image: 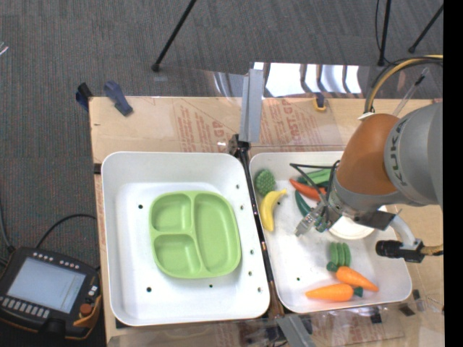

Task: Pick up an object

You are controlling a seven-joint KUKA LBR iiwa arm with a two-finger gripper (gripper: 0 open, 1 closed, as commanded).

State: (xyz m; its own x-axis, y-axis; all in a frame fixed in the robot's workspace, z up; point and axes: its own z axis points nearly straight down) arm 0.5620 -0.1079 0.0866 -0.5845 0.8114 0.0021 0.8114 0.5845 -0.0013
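On the table, the left bin holds a green divided plate. In the right bin, a banana lies near the left wall with a green bumpy vegetable just beyond it. The gripper hangs right of the banana, its fingers slightly spread and pinching nothing. Two carrots lie at the near right.

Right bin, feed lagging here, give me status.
Gripper low over right bin, nothing between fingers. Banana just left of it, unlifted. Carrots and green veg nearby, apart. Green tray in left bin.
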